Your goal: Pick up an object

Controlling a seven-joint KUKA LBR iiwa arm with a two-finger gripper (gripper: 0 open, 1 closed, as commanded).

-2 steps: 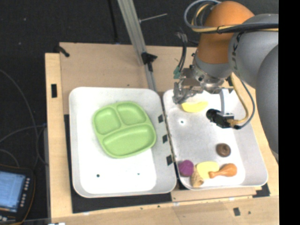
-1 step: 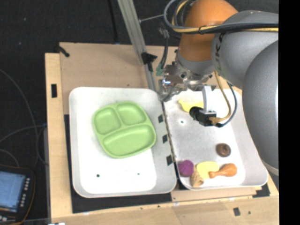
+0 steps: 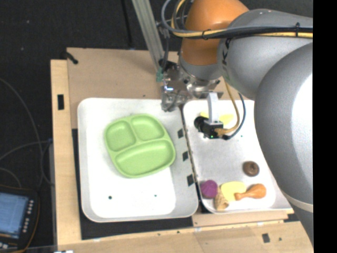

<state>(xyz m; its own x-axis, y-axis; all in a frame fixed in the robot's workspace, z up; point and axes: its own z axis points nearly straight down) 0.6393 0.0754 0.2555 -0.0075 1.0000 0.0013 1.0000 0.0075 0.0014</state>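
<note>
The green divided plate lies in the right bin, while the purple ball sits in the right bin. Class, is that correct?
Not quite. The green divided plate lies in the left bin, not the right one, as the camera view shows. The purple ball does sit in the right bin.

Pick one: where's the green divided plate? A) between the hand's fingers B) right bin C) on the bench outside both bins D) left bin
D: the green plate lies flat in the left bin, apart from the small items near the right bin's front edge.
</note>
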